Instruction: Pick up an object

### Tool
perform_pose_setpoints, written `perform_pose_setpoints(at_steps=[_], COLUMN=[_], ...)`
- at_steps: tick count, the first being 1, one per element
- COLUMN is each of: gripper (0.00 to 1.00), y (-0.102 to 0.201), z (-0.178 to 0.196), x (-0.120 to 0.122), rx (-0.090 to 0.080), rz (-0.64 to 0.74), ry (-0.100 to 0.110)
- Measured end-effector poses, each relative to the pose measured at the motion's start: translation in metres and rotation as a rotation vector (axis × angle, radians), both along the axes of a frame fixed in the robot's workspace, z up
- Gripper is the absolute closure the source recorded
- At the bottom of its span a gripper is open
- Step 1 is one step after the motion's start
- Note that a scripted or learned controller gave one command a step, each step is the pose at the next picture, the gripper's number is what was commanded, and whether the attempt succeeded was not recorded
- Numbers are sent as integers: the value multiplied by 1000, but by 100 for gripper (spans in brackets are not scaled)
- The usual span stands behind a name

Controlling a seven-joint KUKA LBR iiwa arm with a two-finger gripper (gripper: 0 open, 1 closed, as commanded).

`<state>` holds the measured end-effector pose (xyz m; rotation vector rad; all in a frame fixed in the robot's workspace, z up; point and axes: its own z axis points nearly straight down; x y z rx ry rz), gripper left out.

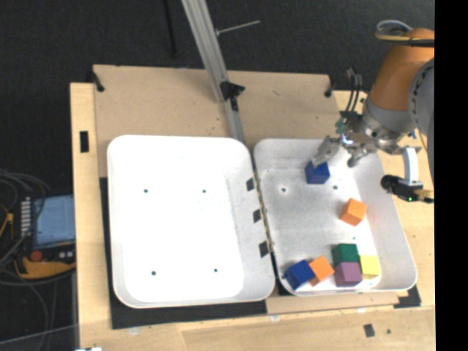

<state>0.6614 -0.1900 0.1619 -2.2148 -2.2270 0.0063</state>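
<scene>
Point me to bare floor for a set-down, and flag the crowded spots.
The left bin is bare white floor across its width. In the right bin, the patch between the blue cube under the tool and the orange cube is free. Crowded: the front-edge cluster of six blocks.

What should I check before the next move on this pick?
1. Tool position: above the right bin, near its far edge. Ok.
2. Target nearby: a blue cube lies right below the left finger. Ok.
3. Cube between the fingers: the view does not settle it. Cannot tell.
4. Room around that cube: it sits apart from the lone orange cube and from the cluster at the near edge. Ok.
5. Grasp made: the blue cube looks to rest on the bin floor, not lifted. Not ok.
6. Cube clear of the bin's far wall: too close to judge. Cannot tell.
</scene>
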Motion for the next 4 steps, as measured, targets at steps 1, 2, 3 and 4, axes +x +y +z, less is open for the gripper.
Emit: perform_pose_setpoints(at_steps=[1,2,3,4], gripper=[0,100,100,100], y=[2,1,-2,-3], z=[-42,-28,17,68], x=[-3,-2,3,4], rx=[0,-2,1,1], rz=[-1,0,0,3], ry=[-1,-8,-9,-10])
